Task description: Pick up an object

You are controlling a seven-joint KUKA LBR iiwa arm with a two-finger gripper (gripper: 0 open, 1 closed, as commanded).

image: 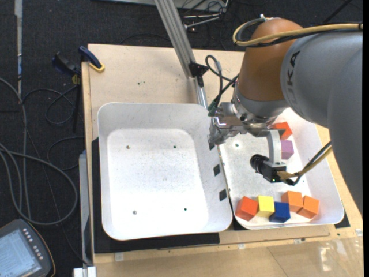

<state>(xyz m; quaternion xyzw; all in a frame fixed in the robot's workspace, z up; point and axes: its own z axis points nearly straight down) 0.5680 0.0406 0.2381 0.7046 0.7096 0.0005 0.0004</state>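
Alignment matters most for the step in hand, judging from the camera view. The two-finger gripper (pixel 219 133) hangs over the left wall of the right shallow white bin (pixel 326 192); whether it is wide or narrow I cannot tell. It should be centred over a single block before it descends. Small matt blocks lie in that bin: an orange block (pixel 248 206), a yellow cube (pixel 266 203) and a blue cube (pixel 281 212) crowd together near the front edge, and a pale purple block (pixel 286 149) sits further back. The purple one, clear of that cluster, looks the easiest pick.
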